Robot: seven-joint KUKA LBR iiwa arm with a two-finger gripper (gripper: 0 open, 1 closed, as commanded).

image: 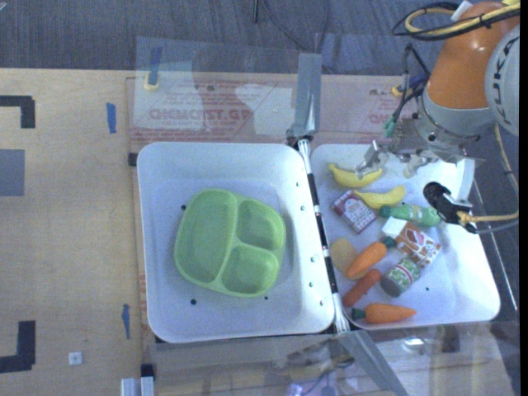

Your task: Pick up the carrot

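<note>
Three orange carrots lie in the right bin (478,295). One carrot (367,259) sits near the bin's middle, tilted. A second carrot (361,287) lies just below it. The third carrot (389,312) rests along the front edge. My gripper (388,155) hangs over the far end of the right bin, just above a yellow banana (355,174), well away from all three carrots. Nothing shows held in it.
The right bin also holds a second banana (383,196), a red carton (355,210), a green bottle (412,214), a small printed carton (417,242), a dark can (398,277) and a pale round chip (341,254). A green divided plate (231,242) lies in the left bin (157,180).
</note>
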